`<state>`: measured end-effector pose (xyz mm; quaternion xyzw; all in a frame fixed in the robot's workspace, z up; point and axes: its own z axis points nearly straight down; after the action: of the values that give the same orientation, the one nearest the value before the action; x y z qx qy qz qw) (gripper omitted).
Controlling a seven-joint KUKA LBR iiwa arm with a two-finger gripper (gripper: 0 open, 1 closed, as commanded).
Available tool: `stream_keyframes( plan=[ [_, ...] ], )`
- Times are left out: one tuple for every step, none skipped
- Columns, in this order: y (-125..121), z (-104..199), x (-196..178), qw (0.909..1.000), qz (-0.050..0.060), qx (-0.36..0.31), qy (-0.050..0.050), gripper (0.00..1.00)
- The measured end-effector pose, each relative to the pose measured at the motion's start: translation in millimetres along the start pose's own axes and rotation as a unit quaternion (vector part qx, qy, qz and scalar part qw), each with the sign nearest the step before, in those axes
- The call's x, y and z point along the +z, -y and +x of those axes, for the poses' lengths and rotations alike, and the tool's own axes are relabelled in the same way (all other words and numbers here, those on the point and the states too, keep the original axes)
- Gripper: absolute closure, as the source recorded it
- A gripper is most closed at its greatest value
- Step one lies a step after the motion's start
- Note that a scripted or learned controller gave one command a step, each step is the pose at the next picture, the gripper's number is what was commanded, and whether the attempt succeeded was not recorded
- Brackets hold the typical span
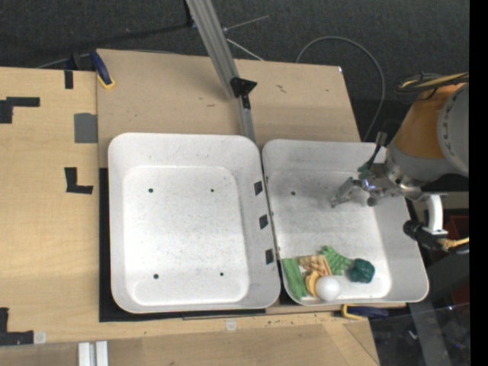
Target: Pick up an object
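The gripper hangs over the upper middle of the right bin, above bare white floor, and whether it is released or clenched cannot be told at this size; nothing shows in its grasp. The things to pick lie huddled in that bin's lower corner, well apart from the gripper and toward the near edge: a white ball, a dark green lump, a light green piece and a yellow and tan item whose nature cannot be made out.

The chief risk is a descent where the gripper now stands, which would likely close on nothing but the bin floor. A second hazard lies in the pile itself: the pieces touch or overlap, so a grasp could catch two at once or nudge the round ball away. They also sit just beside the bin's near wall, and the gripper could strike that rim. The left bin on the counter offers no target
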<state>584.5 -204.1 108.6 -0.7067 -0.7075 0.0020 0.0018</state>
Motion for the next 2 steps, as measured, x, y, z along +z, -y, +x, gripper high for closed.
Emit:
stream_keyframes(
  plan=[
    [0, 1, 21, 1.0000, -0.002, 0.000, 0.001, 0.00],
    [0, 1, 10, 1.0000, -0.002, -0.001, 0.001, 1.00]
  ],
)
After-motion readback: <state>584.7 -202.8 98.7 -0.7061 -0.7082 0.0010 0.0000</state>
